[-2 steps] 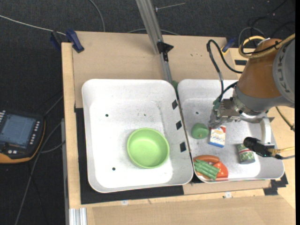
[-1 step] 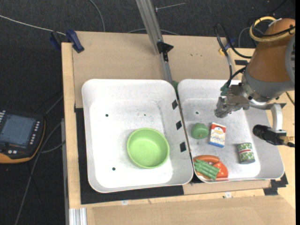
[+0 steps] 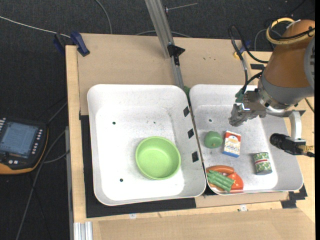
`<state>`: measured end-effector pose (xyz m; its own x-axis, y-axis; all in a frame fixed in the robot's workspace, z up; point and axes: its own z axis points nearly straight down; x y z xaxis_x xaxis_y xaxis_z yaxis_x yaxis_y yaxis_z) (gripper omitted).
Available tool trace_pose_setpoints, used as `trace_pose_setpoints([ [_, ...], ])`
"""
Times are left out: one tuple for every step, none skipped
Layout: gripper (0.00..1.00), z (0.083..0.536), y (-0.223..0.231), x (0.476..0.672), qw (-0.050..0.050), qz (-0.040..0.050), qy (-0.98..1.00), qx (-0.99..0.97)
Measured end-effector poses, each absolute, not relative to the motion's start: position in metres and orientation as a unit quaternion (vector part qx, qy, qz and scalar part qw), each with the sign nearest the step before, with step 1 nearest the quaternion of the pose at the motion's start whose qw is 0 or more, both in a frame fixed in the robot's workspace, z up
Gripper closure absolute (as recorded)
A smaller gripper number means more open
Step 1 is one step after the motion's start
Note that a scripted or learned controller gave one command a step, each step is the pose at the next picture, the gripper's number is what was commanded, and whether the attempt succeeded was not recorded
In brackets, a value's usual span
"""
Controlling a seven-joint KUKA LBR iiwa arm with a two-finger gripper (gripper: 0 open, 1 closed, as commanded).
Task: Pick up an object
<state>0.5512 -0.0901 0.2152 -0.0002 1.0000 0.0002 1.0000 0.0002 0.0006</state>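
Observation:
In the right bin [image 3: 220, 100] lie a small green apple-like ball [image 3: 213, 139], a white and orange carton [image 3: 232, 144], a green can [image 3: 261, 163] and an orange plate of green beans [image 3: 224, 179] at the front edge. My gripper [image 3: 238, 118] hangs over the bin's middle, just above and behind the carton, pointing down. I see nothing between its fingers; from this angle their spacing is unclear. The left bin [image 3: 105, 109] holds a light green bowl [image 3: 157, 157].
A slanted metal pole [image 3: 162, 21] rises from the back between the bins. Black clips [image 3: 190, 132] sit on the divider between the bins. A handheld pendant [image 3: 20, 144] lies off the bench at the left. Cables run behind the right bin.

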Motion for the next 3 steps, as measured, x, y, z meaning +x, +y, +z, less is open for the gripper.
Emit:
trace_pose_setpoints([
  [1.00, 0.229, -0.035, 0.559, 0.000, 0.0009, 0.709, 0.705],
  [1.00, 0.227, 0.025, 0.562, 0.000, 0.0004, 0.709, 0.705],
  [1.00, 0.227, 0.071, 0.578, 0.000, 0.0005, 0.708, 0.706],
])
